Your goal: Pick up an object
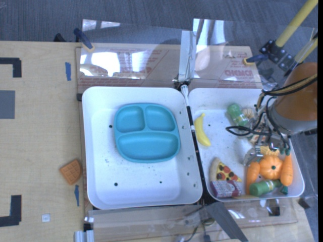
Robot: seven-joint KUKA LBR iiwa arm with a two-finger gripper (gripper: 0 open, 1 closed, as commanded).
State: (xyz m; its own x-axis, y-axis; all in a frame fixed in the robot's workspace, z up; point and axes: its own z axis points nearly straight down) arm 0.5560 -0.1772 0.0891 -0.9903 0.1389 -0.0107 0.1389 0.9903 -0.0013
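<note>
- Red lettering shows on the clear panel behind the right bin [298, 183], too faint and mirrored to read; no other writing or brand can be made out
- Two white bins sit side by side on the worktop [35, 135]; the left bin [101, 185] holds one blue divided plate [146, 132] with three compartments
- The right bin holds one yellow banana [202, 130] near its left wall, one pizza slice [225, 171] toward the near edge, and one reddish packet [225, 188] just below the slice
- Also there: one green bottle-like item [236, 113] toward the far side, one orange pumpkin-like toy [270, 168], one carrot [286, 169] beside it, one smaller orange piece [253, 172] to its left, and one green cylinder [263, 187] at the near edge
- One waffle-like brown piece [70, 171] lies on the worktop left of the bins
- The hand [261, 147] is low over the right bin, just above the pumpkin cluster amid black cables; whether it is apart or together I cannot tell
</note>
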